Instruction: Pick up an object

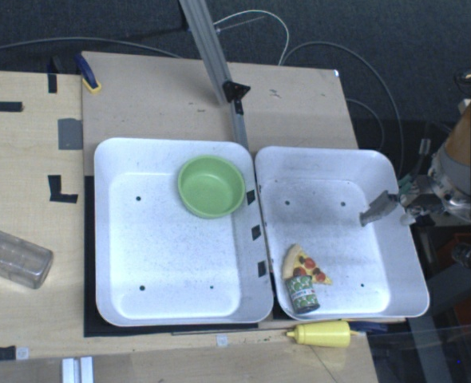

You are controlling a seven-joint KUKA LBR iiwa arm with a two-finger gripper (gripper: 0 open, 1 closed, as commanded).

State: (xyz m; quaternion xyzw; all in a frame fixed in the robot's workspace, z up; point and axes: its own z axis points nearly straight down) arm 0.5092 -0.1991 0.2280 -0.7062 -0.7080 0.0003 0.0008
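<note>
**Gripper at the Right Bin's Edge, Nothing Seen in It**

Whether the gripper (pixel 368 216) was open or closed could not be told: a single grey shape reached from the right over the right rim of the right bin (pixel 339 159), its tip above bare white floor. No object was seen in it, and it was well apart from every object in either bin.

The objects nearest to it lay in the near left part of the right bin. A toy pizza slice (pixel 306 265), yellow with red spots, lay flat there. Touching its near edge was a small can (pixel 303 294) on its side, with a green label whose print was too small to read. In the left bin (pixel 116 238), a light green bowl (pixel 211 187) sat upright in the far right corner, close to the wall between the two bins.

Outside the bins, a yellow squeeze bottle (pixel 325 334) lay on its side on the bench, just beside the near rim of the right bin; no lettering showed on it. A clear plastic cylinder (pixel 12 255) lay on the bench far to the left. A grey metal pole (pixel 210 42) slanted down to the far edge where the bins met. A blue and yellow clamp (pixel 88 73) sat at the board's far left corner. Thin cables (pixel 267 22) looped over the dark floor beyond.
</note>
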